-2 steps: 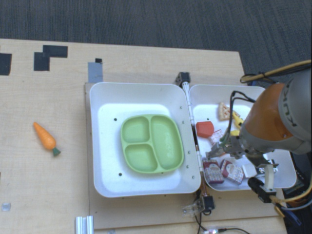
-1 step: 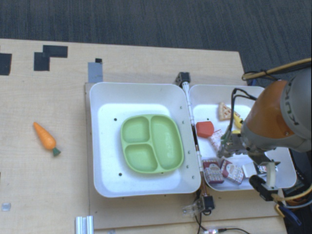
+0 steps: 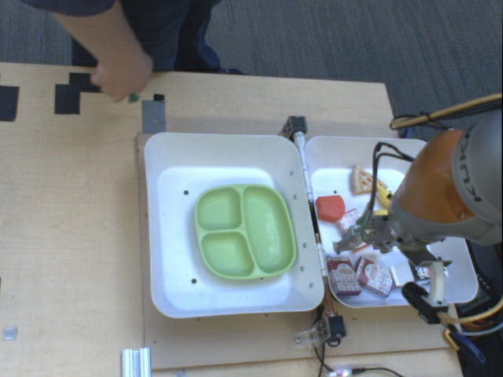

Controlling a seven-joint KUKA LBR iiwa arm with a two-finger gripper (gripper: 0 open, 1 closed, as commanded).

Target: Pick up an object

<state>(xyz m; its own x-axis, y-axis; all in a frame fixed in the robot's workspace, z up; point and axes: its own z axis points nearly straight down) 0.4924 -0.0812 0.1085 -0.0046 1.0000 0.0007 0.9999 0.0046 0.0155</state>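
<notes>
While the gripper (image 3: 355, 238) hovers, grip state impossible to tell, the red block (image 3: 330, 207) at its eleven o'clock looks light, rigid; flat sides suit pinching.

I count two white bins (image 3: 157, 234) on my bench (image 3: 71, 234). One green divided plate (image 3: 244, 232) with three compartments sits at the frame's centre. At right I count one red block (image 3: 330, 207), one pizza-slice toy (image 3: 362, 180), one yellow piece (image 3: 382, 192) and two small packets (image 3: 360, 277).
</notes>
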